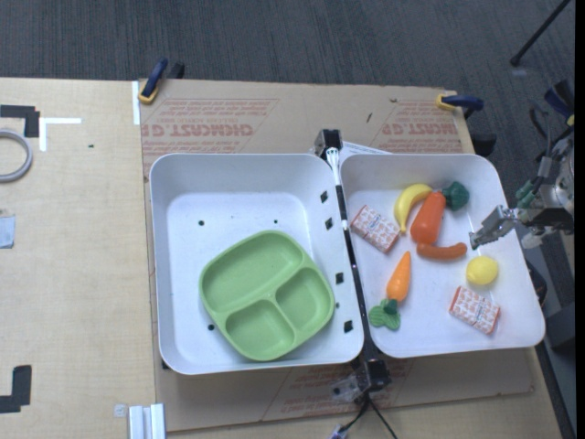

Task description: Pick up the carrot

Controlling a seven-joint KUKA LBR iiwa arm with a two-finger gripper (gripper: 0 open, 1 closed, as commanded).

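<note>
So the carrot [398, 277] is lying in the right bin [512, 337], orange body angled with its green top [386, 315] pointing toward the bin's near edge. Going off the carrot: a red-and-white packet [376, 228] sits just up-left of it, a sausage [441, 251] just to its right, a lemon [483, 270] farther right. The claw [487, 231] hangs over the right bin beyond the sausage, well clear of the carrot, grasping nothing; can't tell how the claw is set. Green tray [266, 295] sits in the left bin [174, 245].
</note>
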